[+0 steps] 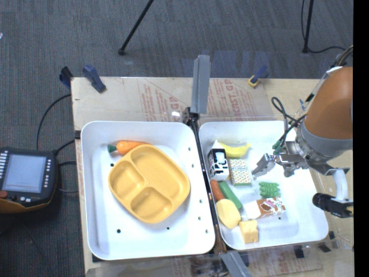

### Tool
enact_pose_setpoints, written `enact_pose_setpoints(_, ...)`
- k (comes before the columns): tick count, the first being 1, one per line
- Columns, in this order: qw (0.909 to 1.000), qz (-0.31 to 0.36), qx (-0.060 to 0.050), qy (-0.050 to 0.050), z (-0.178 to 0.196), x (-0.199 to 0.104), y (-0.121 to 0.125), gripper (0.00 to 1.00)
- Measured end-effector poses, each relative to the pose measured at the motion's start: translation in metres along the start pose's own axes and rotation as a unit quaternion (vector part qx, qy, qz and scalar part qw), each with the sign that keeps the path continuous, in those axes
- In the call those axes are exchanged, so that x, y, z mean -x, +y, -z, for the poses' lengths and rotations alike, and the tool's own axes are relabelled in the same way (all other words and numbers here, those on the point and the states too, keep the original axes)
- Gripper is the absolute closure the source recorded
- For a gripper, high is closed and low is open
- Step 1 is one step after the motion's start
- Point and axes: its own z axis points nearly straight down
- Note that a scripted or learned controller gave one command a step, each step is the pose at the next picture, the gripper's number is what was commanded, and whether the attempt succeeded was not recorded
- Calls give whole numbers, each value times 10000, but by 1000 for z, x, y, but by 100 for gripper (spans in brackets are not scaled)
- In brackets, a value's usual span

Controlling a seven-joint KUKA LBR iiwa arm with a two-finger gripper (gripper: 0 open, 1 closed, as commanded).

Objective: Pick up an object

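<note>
My gripper point(273, 169) hovers over the middle of the right bin point(300, 227), open, with nothing between its fingers. Just below it lies a green ridged piece point(268, 188). To its left sit a green-and-white checked packet point(240, 172), a yellow banana point(235, 150) and a black-and-white carton point(218, 162). Nearer the front are a red-orange piece point(215, 188), a green cucumber point(230, 195), a yellow lemon-like piece point(228, 213), a cheese cube point(249, 231) and a brown-and-white box point(270, 206).
The left bin point(101, 229) holds a yellow divided plate point(149, 182) and an orange carrot point(128, 147) at its back. A grey post point(201, 91) stands behind the seam between the bins. A handheld control pendant point(26, 178) lies off the bench's left.
</note>
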Motion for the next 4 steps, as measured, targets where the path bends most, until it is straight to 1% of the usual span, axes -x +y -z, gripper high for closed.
enact_pose_setpoints(1, 9974, -716, -38, 10, -97, 45, -28, 0)
enact_pose_setpoints(2, 9996, -288, -2, 3, -122, 74, 10, 0)
enact_pose_setpoints(3, 9995, -315, -28, 24, -117, 75, 9, 100)
enact_pose_setpoints(4, 9995, -319, -28, 22, -117, 75, 9, 0)
